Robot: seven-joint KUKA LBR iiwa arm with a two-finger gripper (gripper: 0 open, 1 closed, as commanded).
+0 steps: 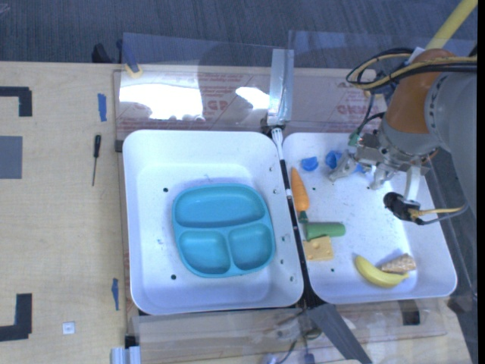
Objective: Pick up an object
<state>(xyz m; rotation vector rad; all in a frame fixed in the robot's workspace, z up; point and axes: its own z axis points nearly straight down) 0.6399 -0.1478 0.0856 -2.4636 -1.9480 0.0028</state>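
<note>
Right now I see my claw (362, 169) hanging spread open, gripping nothing, above the right shallow white bin (432, 279), just beside two small blue plastic pieces (320, 161) at its far-left corner.

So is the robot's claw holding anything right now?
Gripper: open, holding nothing, poised over the right bin near the small blue pieces.

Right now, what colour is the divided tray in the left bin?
Light blue, plain with no pattern. The divided tray shows in the camera view.
</note>
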